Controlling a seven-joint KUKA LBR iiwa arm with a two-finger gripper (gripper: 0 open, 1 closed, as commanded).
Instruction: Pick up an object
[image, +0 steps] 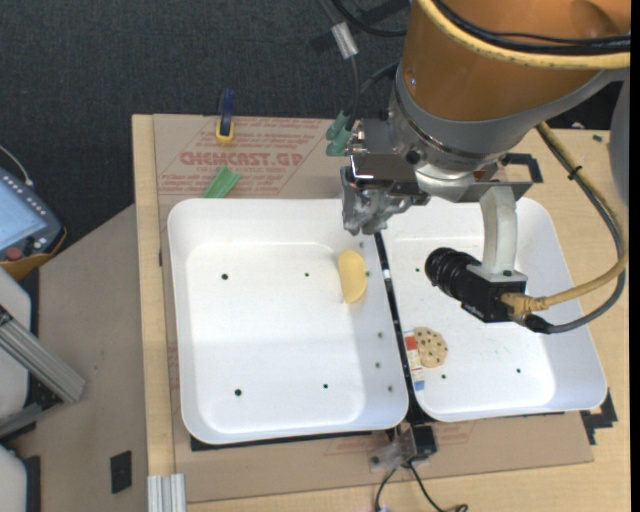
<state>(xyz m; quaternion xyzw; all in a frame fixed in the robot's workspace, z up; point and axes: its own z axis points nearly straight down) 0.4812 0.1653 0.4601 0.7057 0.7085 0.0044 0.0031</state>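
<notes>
Just below fingers (362, 222): yellow object (352, 276).

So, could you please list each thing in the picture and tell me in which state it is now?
hand: above the far end of the divide between the bins, not touching the yellow piece.
yellow piece: lying in the left bin, near its right wall.
cookie: lying flat in the right bin, near its left wall.
small card: lying beside the cookie.
</notes>
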